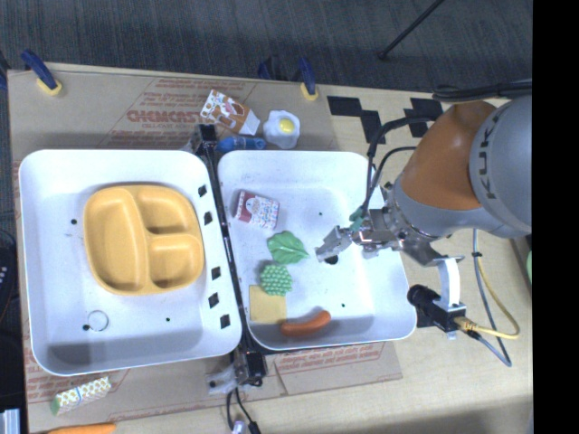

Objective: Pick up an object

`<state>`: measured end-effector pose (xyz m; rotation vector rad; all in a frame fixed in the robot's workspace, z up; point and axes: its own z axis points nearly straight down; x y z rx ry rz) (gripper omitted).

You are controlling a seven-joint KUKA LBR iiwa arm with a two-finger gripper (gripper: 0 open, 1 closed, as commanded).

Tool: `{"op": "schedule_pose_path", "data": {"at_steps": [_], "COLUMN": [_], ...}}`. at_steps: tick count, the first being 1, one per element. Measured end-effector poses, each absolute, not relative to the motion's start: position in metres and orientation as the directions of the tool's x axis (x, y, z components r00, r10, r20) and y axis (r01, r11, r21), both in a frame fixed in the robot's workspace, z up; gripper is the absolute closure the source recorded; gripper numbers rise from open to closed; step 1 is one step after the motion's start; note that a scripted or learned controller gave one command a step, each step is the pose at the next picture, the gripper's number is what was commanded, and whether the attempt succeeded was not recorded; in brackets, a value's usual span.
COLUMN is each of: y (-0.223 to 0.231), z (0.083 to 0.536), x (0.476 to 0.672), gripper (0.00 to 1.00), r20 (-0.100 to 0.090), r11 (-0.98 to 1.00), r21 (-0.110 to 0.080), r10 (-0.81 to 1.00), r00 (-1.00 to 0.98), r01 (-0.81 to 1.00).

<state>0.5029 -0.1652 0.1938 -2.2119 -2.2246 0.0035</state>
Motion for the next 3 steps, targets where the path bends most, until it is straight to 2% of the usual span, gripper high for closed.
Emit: {"op": "schedule_pose_path", "data": {"at_steps": [1,2,3], "y": [-0.097,-0.097,-0.074], "z": [0.091,0.101,0.192], "x": [0.505,0.505,0.555], "gripper": [0.0,1.0,1.0], "r20": [0.002,0.002,0.001], "r11": [-0.105,-0.101,-0.257], "r21": [-0.005,-0.007,-0.003], "r10": [0.994,0.995,0.966], "r00": [0.105,0.101,0.257], "r01": [0.994,0.995,0.966]}}
